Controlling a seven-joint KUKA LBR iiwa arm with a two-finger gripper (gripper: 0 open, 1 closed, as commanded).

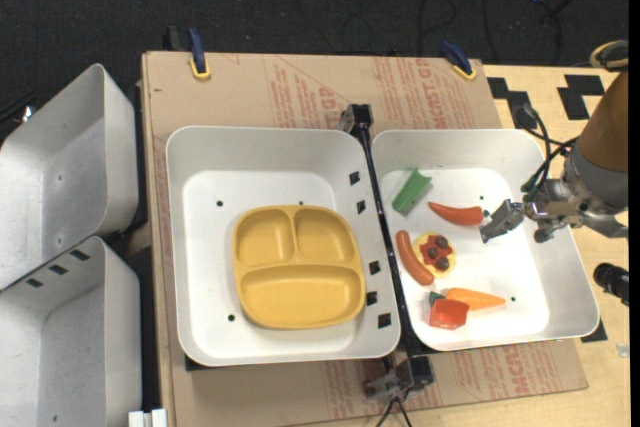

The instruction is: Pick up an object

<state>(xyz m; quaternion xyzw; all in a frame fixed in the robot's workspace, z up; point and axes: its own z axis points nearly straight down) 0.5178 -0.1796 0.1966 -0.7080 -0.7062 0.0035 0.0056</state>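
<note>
**My gripper hangs over the right bin, among the toy food**

I take the right bin (560,315) as my landmark. At its near edge lie a red pepper piece (449,314) and, touching it on the side toward my arm, an orange carrot (476,297). Farther in, near the bin's middle, a small pizza slice (436,253) sits just beside a red sausage (411,258), which lies along the wall shared with the other bin. Farther still come a red chili (456,212) and a green block (411,191), the block tilted against that same wall side.

My gripper (497,222) hovers over the bin's middle, close to the tip of the chili. Whether it is clenched or released I cannot tell, and nothing shows in its grasp.

Beside the right bin, across the shared wall, the left bin (200,215) holds a yellow divided plate (298,267). Both bins rest on the bench (300,85).
</note>
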